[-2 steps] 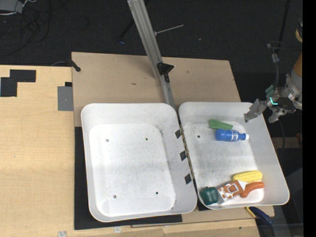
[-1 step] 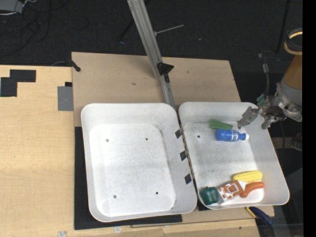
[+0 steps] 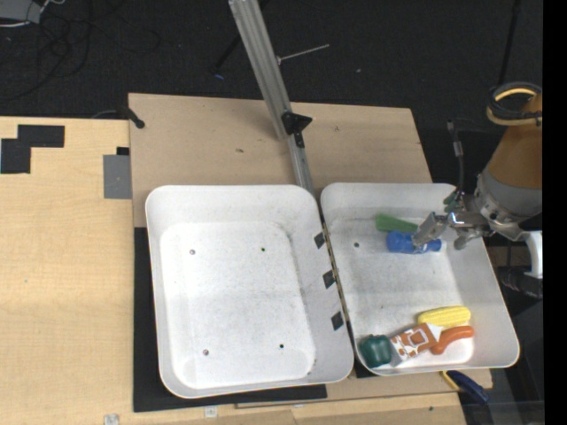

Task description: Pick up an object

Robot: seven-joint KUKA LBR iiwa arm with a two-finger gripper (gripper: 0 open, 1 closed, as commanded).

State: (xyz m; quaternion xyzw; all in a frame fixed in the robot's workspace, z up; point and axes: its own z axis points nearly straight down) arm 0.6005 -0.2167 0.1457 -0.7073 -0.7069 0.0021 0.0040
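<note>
My gripper hangs over the upper right part of the right bin, open, with nothing held between its fingers. One finger is just above the right end of a blue object lying on the bin floor. A green object lies right behind the blue one. Near the bin's front edge lie a yellow corn cob, an orange curved piece, a white and orange item and a teal cup.
The left bin sits beside the right one, with black clips along the shared rim. A slanted metal rail rises behind the bins. The arm's orange band is at the right edge.
</note>
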